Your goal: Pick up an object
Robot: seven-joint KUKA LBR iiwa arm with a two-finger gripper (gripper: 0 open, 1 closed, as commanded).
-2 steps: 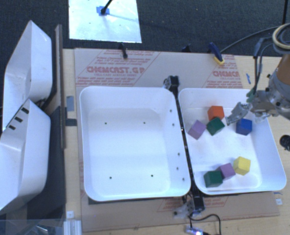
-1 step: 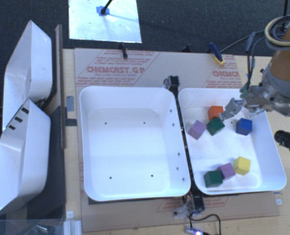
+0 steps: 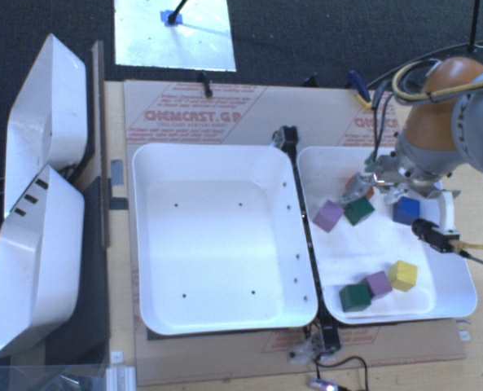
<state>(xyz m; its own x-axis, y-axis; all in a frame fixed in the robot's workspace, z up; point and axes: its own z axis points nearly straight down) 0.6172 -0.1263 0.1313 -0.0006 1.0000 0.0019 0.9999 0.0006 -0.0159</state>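
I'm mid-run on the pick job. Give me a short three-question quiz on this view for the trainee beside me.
1. True or false: all the coloured blocks lie in the right-hand shallow white bin.
2. Which block lies nearest the gripper? A) yellow cube B) dark green cube with the light purple block beside it C) blue cube
3. Fill in: near the bin's front edge, the small purple cube sits between the yellow cube and a second ____ cube.

Key: 1 true; 2 B; 3 green.
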